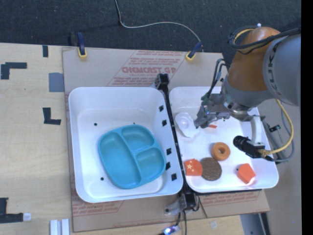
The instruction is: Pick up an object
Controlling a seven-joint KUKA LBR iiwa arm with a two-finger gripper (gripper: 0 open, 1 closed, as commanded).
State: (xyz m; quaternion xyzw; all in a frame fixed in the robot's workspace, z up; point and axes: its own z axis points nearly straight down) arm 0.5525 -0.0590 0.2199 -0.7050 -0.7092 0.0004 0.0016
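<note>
Along the right bin's (274, 180) lower edge sit one red piece (193, 167), one dark round cookie (211, 169) and one orange block (246, 173); one doughnut (221, 151) lies just above. Higher, at the frame's centre-right, the end effector (204, 120) hovers beside one clear cup (184, 124), finger spread impossible to tell. One blue divided tray (132, 155) occupies the left bin (78, 131).

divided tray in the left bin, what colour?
Light blue, plain: the three-compartment plastic tray, seen in the camera view.

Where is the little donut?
The donut lies in the right bin, toward its front, just above the dark round cookie and left of the orange block.
</note>
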